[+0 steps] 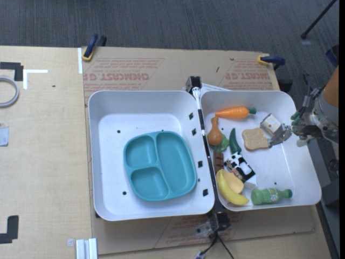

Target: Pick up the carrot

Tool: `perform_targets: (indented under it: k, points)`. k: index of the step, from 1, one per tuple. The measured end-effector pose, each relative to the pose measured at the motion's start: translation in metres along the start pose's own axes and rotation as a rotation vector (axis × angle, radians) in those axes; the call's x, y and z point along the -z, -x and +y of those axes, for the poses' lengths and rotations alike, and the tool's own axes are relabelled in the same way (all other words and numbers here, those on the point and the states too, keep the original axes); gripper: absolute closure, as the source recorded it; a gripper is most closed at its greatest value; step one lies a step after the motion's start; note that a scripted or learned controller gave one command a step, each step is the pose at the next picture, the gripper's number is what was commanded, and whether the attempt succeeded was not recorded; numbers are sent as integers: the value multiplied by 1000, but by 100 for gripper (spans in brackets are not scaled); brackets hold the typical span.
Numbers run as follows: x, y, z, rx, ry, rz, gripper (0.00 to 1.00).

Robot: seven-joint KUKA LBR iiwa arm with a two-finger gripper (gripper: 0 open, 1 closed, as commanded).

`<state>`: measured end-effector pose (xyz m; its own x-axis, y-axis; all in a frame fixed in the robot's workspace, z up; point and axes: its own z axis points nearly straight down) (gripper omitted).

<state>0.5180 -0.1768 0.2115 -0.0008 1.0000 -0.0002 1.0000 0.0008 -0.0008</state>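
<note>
Carrot (234, 112) lies apart — toast (255, 139), pear (214, 135) nearby.

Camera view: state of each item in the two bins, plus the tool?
Orange toy carrot: lying flat near the right bin's far wall, not gripped.
Teal plastic divided plate: flat in the left white bin.
Yellow toy banana: lying near the right white bin's front.
Green plastic bottle: on its side.
Tan toast slice: flat.
Tool: low by the toast, right of the carrot.
</note>
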Motion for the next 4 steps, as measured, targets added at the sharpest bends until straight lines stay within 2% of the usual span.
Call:
perform_targets:
  k: [1, 2, 3, 4]
  points:
    - [-104, -55, 37, -31, -1, 0, 0]
    - [-33, -55, 122, -66, 1, -1, 0]
    - [-119, -68, 141, -134, -1, -1, 0]
    - [-120, -78, 139, -417, -10, 1, 0]
